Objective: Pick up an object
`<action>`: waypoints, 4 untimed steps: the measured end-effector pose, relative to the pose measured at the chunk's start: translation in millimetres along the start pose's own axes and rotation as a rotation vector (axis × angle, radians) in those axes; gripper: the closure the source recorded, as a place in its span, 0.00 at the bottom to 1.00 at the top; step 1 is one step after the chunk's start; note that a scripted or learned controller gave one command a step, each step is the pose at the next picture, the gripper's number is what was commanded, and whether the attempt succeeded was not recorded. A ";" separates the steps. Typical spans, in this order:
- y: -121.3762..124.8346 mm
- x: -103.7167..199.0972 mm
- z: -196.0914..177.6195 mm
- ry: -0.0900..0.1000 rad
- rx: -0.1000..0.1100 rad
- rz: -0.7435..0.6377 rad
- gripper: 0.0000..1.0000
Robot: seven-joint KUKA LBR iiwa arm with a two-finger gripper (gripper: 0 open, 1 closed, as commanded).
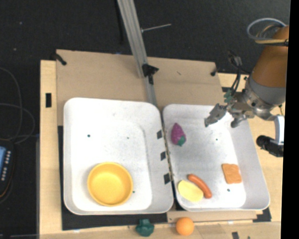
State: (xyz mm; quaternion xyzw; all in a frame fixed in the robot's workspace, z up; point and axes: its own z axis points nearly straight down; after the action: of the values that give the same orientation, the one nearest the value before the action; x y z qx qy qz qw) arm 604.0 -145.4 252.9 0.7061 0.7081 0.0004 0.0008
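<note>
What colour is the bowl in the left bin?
Yellow; the bowl shows plainly in the camera view.

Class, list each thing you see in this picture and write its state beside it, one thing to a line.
gripper: open, above the right bin, holding nothing
yellow bowl: upright, in the left bin
purple toy: lying in the right bin
sausage: resting against the yellow piece
orange cracker: flat in the right bin
orange ball: on the bench outside the bins

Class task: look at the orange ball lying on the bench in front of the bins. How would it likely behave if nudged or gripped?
The orange ball is round, so it would probably roll when nudged. It lies on open bench outside the right bin, so nothing walls it in. Its curved sides might slip from two fingers.
</note>
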 end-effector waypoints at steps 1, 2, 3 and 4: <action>0.0 0.1 0.0 0.000 0.000 0.000 0.00; 0.8 0.7 42.3 -0.001 0.004 0.003 0.00; 2.7 -1.4 105.4 -0.001 0.007 0.003 0.00; 1.9 -2.5 154.9 -0.001 0.005 0.004 0.00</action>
State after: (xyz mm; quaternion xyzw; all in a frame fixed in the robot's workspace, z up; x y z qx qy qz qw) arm 606.1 -148.0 98.0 0.7075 0.7067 -0.0018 -0.0008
